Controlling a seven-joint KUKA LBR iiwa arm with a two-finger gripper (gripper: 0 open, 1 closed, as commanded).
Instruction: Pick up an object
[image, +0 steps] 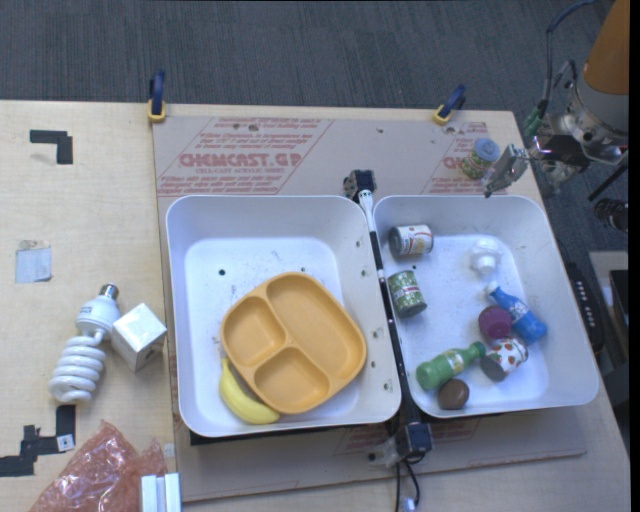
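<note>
We find the gripper (507, 168) at the upper right, above the far rim of the right bin (570, 330), and its jaws appear to be pinching a small jar with a blue-grey lid (482, 156), which hangs over the brown board (250, 155) just outside the bin's back edge. Behind it the arm's wrist (590, 125) carries its orange band (610, 45) at the corner. Moving out from there into the right bin, we see a small white piece (485, 260) near the back, a tipped can with a pale label (411, 240) near the dividing wall, and a green-labelled can (406, 293) just in front of it. Toward the right wall lies a blue bottle (518, 314), touching a round purple object (494, 323), with a small red-and-white patterned item (506, 358) just below. A green bottle (448, 364) lies on its side near the front, and a brown ball-like thing (453, 394) sits beside it. In the left bin (190, 300) an orange divided plate (292, 342) rests partly over a banana (243, 398). Out on the tabletop (60, 250) to the left we see a spiral light bulb (82, 350) touching a white cube (138, 336), and a crumpled red mesh bag (105, 470) near the front edge.
</note>
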